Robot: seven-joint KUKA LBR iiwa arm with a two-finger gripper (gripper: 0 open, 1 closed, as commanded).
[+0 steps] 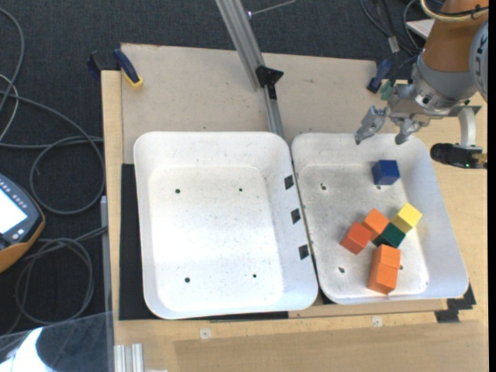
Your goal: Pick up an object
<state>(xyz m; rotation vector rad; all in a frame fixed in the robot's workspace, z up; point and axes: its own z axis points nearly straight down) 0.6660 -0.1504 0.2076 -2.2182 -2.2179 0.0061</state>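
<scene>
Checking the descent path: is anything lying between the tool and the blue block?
No. In the camera view, just bare white bin floor separates the open tool from the blue block.

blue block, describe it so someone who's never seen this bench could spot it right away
Of the two white bins, look in the right bin, the one under the gripper. The blue block sits alone near that bin's far end, just below the open fingers. It is the only blue piece, set apart from the orange, yellow and green blocks bunched nearer the front.
</scene>
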